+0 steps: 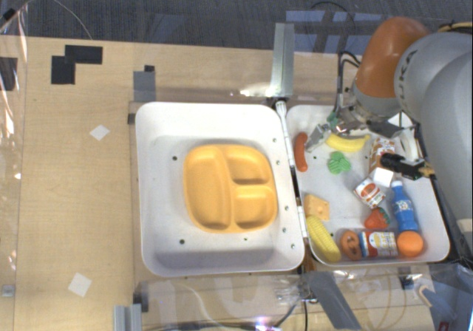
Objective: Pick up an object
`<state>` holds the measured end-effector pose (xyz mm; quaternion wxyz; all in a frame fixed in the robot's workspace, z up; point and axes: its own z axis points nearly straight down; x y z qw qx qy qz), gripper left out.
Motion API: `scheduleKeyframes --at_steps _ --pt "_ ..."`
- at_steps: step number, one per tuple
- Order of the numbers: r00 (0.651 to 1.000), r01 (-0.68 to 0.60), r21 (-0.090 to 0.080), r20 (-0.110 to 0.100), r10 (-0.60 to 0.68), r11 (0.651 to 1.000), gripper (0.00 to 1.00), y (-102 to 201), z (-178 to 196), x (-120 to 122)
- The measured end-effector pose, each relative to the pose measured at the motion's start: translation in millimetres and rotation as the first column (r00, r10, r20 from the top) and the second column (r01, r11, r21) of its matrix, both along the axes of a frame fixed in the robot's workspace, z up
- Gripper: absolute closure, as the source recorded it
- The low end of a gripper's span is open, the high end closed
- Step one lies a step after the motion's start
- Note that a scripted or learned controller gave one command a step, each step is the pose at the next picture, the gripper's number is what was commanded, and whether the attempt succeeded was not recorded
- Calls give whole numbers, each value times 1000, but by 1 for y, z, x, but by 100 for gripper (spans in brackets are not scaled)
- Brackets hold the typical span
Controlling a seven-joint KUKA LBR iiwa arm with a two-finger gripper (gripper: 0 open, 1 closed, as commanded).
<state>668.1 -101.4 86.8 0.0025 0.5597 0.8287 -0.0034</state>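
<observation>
The right bin (440,227) holds several toy foods. A yellow banana (349,143) lies near its back, with a green piece (339,165) just in front of it and a red sausage (299,153) along the left wall. My gripper (330,128) hangs low over the bin's back left part, right at the banana's left end. The grey arm with its orange band (386,56) covers the bin's back right corner. Nothing can be seen held.
The left bin (159,248) carries a yellow divided plate (229,187). Toward the right bin's front lie a cheese wedge (318,207), corn (323,238), a can (375,243), an orange (409,243), a blue bottle (403,208), a strawberry (376,219) and a small carton (369,191).
</observation>
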Motion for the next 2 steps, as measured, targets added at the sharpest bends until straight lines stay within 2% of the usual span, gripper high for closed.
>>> scheduleKeyframes --at_steps 1,2 --pt "985 170 11 15 -170 985 0 45 105 0" --pt "940 340 10 5 -340 940 0 -7 4 2"
